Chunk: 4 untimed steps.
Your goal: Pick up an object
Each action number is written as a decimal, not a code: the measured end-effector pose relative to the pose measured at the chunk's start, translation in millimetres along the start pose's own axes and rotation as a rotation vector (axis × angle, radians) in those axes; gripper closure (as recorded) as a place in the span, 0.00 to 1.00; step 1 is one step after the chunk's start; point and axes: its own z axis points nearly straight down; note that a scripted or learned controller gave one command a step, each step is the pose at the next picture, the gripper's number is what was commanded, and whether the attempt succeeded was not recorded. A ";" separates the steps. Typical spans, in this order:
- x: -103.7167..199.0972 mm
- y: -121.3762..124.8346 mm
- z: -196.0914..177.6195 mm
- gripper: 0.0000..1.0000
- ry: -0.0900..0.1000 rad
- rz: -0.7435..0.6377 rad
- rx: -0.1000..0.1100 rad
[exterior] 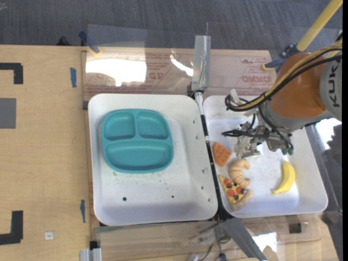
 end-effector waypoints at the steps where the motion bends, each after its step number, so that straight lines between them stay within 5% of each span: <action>1: 53.7 35.5 -80.6 1.00 0.022 0.420 -0.003; 2: 74.5 99.0 -68.4 1.00 0.033 0.722 0.001; 3: 81.1 84.1 -68.4 1.00 0.029 1.179 0.009; 4: 80.6 140.8 -122.5 1.00 0.029 1.499 0.013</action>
